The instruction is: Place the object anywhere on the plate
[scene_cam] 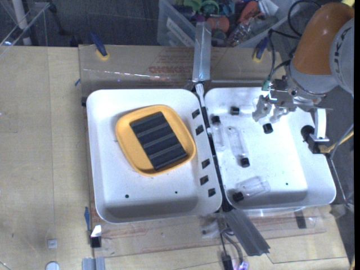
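A yellow square plate (126, 129) lies in the left white bin (107, 201). A black ridged rectangular object (157, 139) rests flat on the plate, slightly turned, covering most of its middle. My gripper (269, 110) hangs over the upper part of the right bin (315, 193), well to the right of the plate and apart from the black object. I see nothing held in it. The grey arm with its orange band (318, 38) comes in from the upper right.
Small black pieces (244, 162) and clear plastic items (253, 185) are scattered in the right bin. A divider with black clips (203, 145) separates the bins. A clear crate of colourful toys (219, 7) stands behind them.
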Controlling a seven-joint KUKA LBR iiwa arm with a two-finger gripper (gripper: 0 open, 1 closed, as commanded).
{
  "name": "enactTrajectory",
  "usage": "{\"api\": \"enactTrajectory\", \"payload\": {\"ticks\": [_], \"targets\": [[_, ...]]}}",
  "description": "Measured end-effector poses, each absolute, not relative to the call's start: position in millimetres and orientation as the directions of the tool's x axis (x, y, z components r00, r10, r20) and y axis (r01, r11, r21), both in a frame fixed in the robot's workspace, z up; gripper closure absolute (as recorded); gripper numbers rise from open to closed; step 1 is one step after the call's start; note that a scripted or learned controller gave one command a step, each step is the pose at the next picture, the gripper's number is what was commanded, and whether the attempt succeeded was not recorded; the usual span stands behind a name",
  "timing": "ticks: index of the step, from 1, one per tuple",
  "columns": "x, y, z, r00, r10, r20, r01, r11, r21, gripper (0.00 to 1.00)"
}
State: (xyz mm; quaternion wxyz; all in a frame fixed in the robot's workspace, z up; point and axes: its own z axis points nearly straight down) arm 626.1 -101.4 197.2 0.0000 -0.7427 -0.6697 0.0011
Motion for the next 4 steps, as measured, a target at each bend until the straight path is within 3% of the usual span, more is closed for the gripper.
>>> {"api": "enactTrajectory", "payload": {"ticks": [1,2,3,4], "targets": [[626.2,-101.3,197.4,0.103,0.995,-0.001,0.995,-0.103,-0.001,0.0],[666.7,-166.3,170.6,0.018,1.0,-0.002,1.0,-0.018,0.002,0.0],[667.1,-93.7,191.6,0.027,1.0,0.001,1.0,-0.027,-0.001,0.0],[666.5,-16.8,184.6,-0.023,1.0,0.002,1.0,0.023,-0.003,0.0]]}}
